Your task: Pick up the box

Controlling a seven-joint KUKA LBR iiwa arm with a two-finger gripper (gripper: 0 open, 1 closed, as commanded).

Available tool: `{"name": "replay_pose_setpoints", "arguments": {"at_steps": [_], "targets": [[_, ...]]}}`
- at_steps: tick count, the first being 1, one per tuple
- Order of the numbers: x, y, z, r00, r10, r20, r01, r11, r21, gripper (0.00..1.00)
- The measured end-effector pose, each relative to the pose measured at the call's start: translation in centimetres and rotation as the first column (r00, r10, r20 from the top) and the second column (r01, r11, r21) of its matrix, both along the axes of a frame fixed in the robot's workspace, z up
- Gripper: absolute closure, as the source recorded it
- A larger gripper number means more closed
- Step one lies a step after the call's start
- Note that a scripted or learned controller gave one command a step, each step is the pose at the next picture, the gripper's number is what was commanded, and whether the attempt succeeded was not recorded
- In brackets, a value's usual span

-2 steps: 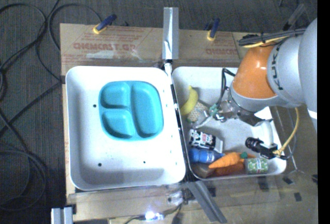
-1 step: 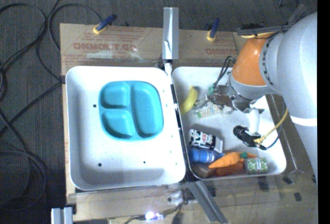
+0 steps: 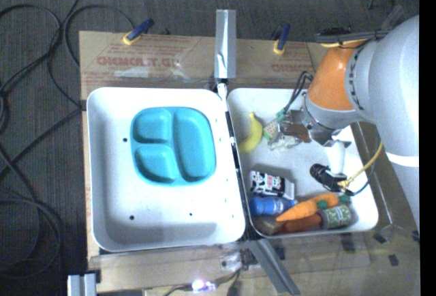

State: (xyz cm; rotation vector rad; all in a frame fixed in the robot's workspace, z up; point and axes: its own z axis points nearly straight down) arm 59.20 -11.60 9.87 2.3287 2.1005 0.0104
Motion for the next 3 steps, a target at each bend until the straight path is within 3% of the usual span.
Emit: {"name": "replay_pose_setpoints", "arguments": {"at_steps": [1, 2, 3], "targets": [[0.0, 0.0, 0.0, 1.0, 0.0, 0.0, 0.0, 1.0, 0.0, 0.0], [1.4, 1.5, 4.4, 0.999, 0.039, -0.011, -0.039, 0.999, -0.001, 0.0], [6.5, -0.6, 0.0, 0.992, 0.126, 0.009, -0.126, 0.992, -0.011, 0.0]]}}
